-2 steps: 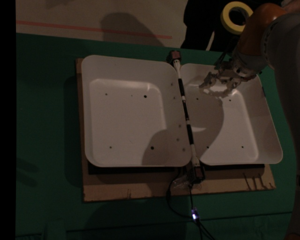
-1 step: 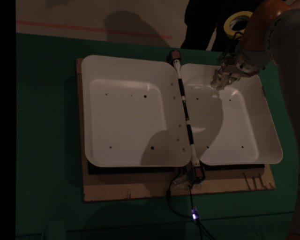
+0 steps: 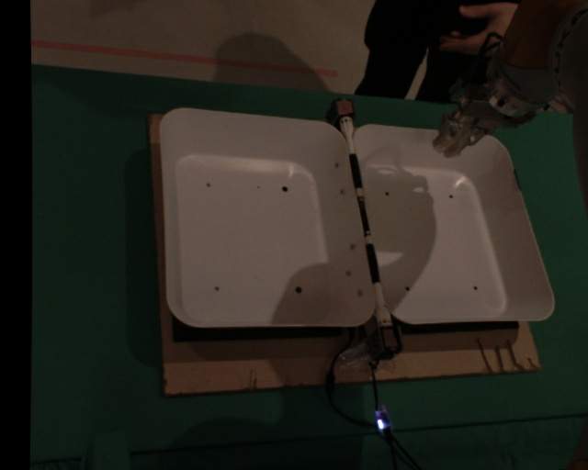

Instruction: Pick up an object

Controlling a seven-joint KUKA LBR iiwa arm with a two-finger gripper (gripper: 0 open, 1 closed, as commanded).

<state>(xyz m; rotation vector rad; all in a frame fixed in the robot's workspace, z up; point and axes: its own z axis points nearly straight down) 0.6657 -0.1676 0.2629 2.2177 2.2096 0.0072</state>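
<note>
Camera view, from above, at a slant, dim light.

- Bench (image 3: 92, 229): covered in green cloth; pale floor with a red line (image 3: 184, 57) beyond the far edge.
- Brown board (image 3: 276, 372): flat on the green cloth, under both bins, jutting out at the near and left sides.
- Left bin (image 3: 184, 138): white, shallow, rounded corners; a few small dark specks on the floor of it, too small to identify.
- Right bin (image 3: 524, 275): white, shallow, just beside the left bin; similar dark specks; broad soft shadow across the left half of its floor, spilling over into the left bin's near right corner.
- Striped bar (image 3: 360, 197): black and white, lying along the seam between the two bins, from far end to near end.
- Cable (image 3: 344, 404): dark, trailing from the bar's near end across the board and the cloth, with a small blue light (image 3: 381, 420) on it.
- Arm (image 3: 542, 46): entering at the upper right, angled down and leftward.
- Gripper (image 3: 452, 139): above the far rim of the right bin, near its far right corner. Claw state: cannot tell, too blurred.
- Object to pick: pale blurred mass at the gripper's lower end; cannot tell whether a separate item or part of the gripper.
- Person's hand (image 3: 487, 16): at the top edge, beyond the bench, above dark clothing.
</note>
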